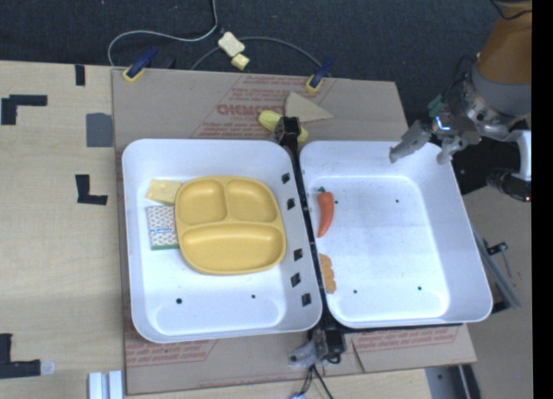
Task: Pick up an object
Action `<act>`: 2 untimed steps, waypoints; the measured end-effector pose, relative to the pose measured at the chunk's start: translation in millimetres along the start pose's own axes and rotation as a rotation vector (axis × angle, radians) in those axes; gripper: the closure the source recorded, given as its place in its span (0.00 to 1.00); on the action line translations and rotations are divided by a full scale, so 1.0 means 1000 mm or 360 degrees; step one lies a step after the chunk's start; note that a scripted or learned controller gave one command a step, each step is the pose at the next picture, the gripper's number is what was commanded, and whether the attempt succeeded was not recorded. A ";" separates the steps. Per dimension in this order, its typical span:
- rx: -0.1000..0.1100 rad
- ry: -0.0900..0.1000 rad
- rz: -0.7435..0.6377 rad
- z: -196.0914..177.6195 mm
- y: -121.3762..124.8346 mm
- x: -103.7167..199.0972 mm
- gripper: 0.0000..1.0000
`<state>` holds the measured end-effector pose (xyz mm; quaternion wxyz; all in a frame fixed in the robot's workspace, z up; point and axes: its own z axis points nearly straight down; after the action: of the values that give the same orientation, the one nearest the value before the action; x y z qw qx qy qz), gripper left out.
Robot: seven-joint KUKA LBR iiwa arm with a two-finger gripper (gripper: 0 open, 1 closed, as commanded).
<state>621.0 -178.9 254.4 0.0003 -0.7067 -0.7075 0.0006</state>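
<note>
Far left of the frame: pale wooden surface (52, 242) with black tape marks. Next to it, a cardboard sheet (216, 99) under both bins, clipped at its upper edge by two blue-and-yellow clamps, the left clamp (138, 67) near the sheet's upper left corner, the right clamp (320, 75) further along. Above the sheet, on dark carpet, a white cable (207, 0) looping down to a small cream plug (232, 46).

Left of centre: left bin (147, 311), shallow and white. Inside, against its left wall, a pale yellow sponge-like piece (162, 190) and just below it a small patterned card or packet (161, 225) with a green edge. Touching or overlapping both, a yellow divided plate (231, 224) with three compartments, lying flat in the bin's upper middle.

Centre: black clips along the seam between the bins, a yellow object (270, 119) and a tan wedge (308, 108) just above the seam on the cardboard.

Right of centre: right bin (458, 302), also white. Near its left wall, an orange toy carrot (326, 212) with a green tip, lying roughly upright in the frame. Below it, close to the same wall, a small orange-tan piece (327, 271).

Upper right: grey arm with orange band, pincer (423, 141) hanging over the right bin's upper right rim, well apart from the carrot. Fingers spread, nothing between them.
</note>
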 end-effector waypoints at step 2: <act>-0.0007 -0.0005 -0.0001 0.173 -0.015 0.082 0.00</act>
<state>605.5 -96.7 81.4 -0.0023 -0.7066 -0.7076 0.0000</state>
